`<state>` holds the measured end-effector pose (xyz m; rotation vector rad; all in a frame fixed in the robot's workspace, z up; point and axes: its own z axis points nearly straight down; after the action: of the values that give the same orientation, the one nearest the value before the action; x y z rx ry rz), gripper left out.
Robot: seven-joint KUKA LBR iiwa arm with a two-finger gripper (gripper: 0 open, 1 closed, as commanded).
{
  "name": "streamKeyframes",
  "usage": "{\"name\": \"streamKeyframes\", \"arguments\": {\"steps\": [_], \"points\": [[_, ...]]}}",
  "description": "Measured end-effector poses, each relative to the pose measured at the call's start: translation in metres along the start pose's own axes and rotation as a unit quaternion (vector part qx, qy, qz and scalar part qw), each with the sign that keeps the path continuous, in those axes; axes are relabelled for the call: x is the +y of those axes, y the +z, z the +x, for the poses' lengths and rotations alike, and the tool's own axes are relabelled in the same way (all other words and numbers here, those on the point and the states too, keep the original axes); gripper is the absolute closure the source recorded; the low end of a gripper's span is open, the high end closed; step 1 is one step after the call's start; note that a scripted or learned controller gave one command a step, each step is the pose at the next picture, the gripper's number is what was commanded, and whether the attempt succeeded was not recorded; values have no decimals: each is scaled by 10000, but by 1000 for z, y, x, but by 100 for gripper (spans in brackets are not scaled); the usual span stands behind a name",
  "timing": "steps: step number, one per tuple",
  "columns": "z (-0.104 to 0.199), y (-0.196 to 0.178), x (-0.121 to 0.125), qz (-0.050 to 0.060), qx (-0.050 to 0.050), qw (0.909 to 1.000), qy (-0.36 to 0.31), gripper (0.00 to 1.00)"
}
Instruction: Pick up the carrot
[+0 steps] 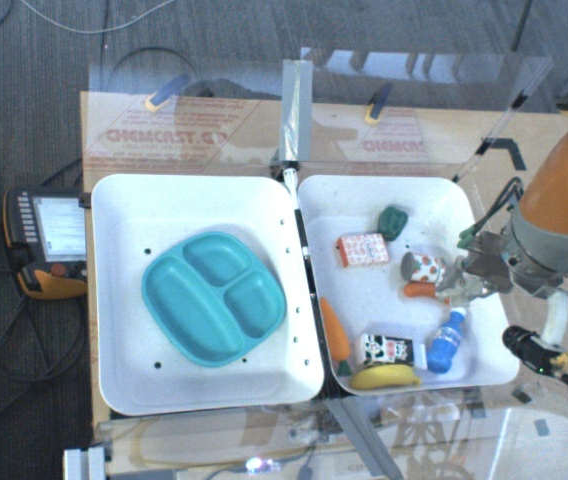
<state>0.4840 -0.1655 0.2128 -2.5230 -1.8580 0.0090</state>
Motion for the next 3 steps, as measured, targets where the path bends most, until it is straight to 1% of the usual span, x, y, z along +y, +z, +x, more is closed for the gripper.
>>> {"name": "streamKeyframes", "arguments": {"steps": [1,2,3], "points": [[0,0,0,0,0,10000,0,0],[2,-6,0,48,3,10000,-30,100],[-9,124,6,-53,20,9891,1468,100]]}}
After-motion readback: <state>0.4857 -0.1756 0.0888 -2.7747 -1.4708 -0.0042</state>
